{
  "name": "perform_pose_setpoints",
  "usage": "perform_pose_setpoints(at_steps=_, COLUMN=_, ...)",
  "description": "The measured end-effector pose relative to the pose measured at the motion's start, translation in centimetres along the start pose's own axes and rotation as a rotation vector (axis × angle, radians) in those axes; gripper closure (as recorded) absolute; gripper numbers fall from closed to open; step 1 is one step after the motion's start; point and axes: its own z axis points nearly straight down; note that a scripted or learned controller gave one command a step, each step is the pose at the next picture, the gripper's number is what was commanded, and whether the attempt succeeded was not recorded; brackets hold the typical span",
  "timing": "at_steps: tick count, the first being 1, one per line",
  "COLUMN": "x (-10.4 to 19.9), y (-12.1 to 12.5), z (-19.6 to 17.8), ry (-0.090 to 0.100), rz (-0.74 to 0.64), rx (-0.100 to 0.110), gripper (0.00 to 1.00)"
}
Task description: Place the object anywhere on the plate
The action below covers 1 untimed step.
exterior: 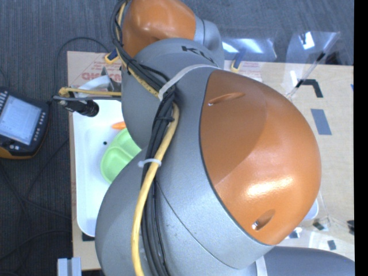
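A light green plate (118, 155) lies in the left white bin (86, 177). Its right part is hidden under the arm. Just above the plate's upper edge a small orange object (118, 125) peeks out from behind the arm, and most of it is covered. The grey and orange arm (230, 154) looms close to the camera and hides the middle and right of the bench, including whatever lies under it.
A black cylinder on a thin rod (85, 107) juts over the bin's top left corner. A tiny dark speck (105, 143) sits on the bin floor left of the plate. A handheld control pendant (20, 122) lies on the floor at the far left.
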Motion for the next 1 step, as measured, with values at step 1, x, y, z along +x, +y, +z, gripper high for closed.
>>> perform_pose_setpoints(at_steps=1, x=3.21, y=2.35, z=0.04, ry=0.008, rz=-0.215, rx=0.0, gripper=1.0)
